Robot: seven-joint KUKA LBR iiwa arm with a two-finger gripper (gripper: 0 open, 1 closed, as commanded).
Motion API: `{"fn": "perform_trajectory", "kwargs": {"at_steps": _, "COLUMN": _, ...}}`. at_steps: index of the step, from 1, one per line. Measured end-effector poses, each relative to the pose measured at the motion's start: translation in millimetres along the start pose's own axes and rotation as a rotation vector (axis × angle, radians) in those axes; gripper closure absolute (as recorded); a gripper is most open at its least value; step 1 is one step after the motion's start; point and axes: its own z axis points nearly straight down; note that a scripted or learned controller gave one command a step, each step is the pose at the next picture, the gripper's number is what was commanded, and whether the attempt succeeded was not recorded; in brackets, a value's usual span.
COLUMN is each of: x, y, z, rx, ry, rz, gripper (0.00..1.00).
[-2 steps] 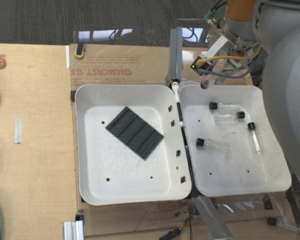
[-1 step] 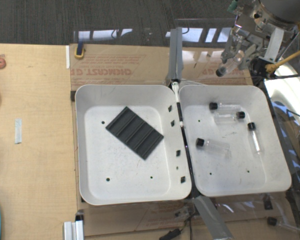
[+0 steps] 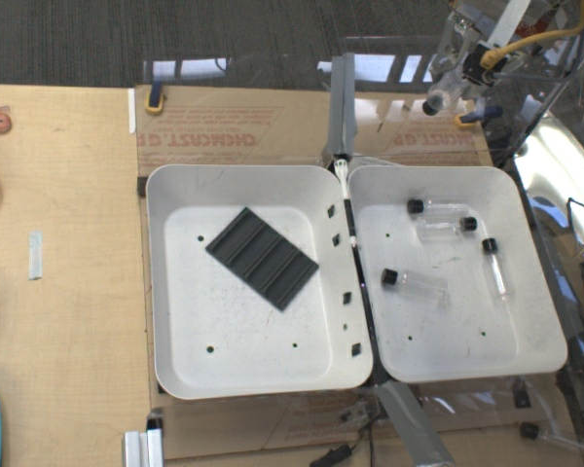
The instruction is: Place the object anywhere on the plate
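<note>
Two shallow white bins stand side by side on the surface. In the left bin (image 3: 175, 358) lies a dark ribbed plate (image 3: 262, 258), flat on the bin floor and turned at a slant, a little above the middle of the bin.

In the right bin (image 3: 535, 348) lie several clear plastic vials with black caps. One vial (image 3: 436, 207) lies near the far side of the bin, and a second vial (image 3: 446, 228) lies just beside it, with its cap toward the right. A third vial (image 3: 493, 266) lies toward the right wall, with its cap at the upper end. A fourth vial (image 3: 411, 282) lies closer to the middle divider, with its cap on the left. All four are apart from the plate, in the other bin.

The end effector (image 3: 446, 90) hangs above the far edge of the right bin, at the top right of the view, well apart from the vials. Whether it is wide or narrow I cannot tell, because it is small and partly blurred here. Nothing is visible in its grasp.
</note>
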Motion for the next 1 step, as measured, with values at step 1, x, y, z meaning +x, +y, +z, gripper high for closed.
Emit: {"fn": "perform_trajectory", "kwargs": {"at_steps": 1, "x": 0.2, "y": -0.1, "z": -0.1, "rx": 0.000, "ry": 0.000, "rz": 0.000, "gripper": 0.00}}
